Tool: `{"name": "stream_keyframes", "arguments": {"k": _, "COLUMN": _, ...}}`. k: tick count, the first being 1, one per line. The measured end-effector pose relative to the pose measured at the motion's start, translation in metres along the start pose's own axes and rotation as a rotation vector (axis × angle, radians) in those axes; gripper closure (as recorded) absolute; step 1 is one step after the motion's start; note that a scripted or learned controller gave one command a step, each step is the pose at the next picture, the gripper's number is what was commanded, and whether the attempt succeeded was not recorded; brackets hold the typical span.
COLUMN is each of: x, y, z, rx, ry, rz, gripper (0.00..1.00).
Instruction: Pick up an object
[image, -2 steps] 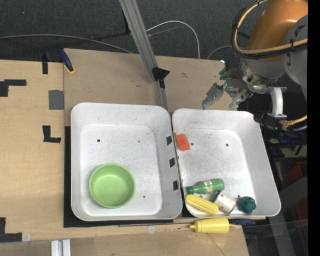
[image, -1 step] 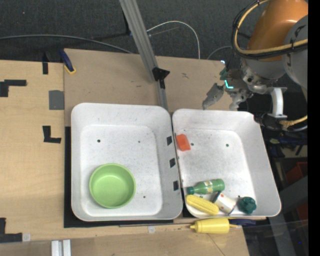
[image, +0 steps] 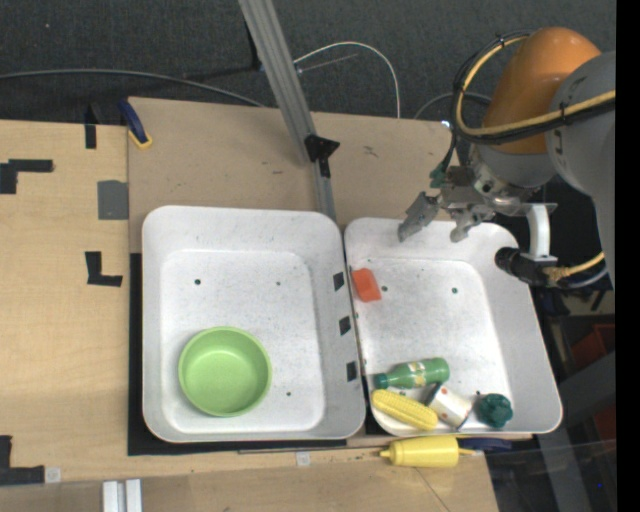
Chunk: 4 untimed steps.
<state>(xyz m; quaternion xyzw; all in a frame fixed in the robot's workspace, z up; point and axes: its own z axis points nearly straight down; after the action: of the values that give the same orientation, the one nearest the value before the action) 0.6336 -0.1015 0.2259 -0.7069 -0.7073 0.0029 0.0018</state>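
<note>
While the gripper (image: 438, 220) hangs with fingers spread and holding nothing at the 12 o'clock rim of the right bin (image: 520, 330), I see the green bottle (image: 412, 375) lying at 6 o'clock, its long axis from 3 to 9. The arm enters from 2 o'clock. The bin's middle floor has free room; the orange block (image: 366, 285) sits at 10 o'clock.

You looked down from a single fixed camera above the bench (image: 230, 150), angled at a slant, far enough to take in both white bins (image: 160, 250) side by side.
</note>
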Motion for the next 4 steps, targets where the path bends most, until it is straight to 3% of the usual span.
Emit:
{"name": "stream_keyframes", "arguments": {"k": 2, "x": -0.014, "y": -0.005, "z": 0.112, "rx": 0.001, "ry": 0.000, "rz": 0.000, "gripper": 0.00}}
{"name": "stream_keyframes", "arguments": {"k": 3, "x": -0.013, "y": -0.003, "z": 0.099, "rx": -0.004, "ry": 0.001, "rz": -0.003, "gripper": 1.00}}
{"name": "stream_keyframes", "arguments": {"k": 4, "x": -0.010, "y": -0.005, "z": 0.036, "rx": -0.011, "ry": 0.001, "rz": -0.001, "gripper": 1.00}}
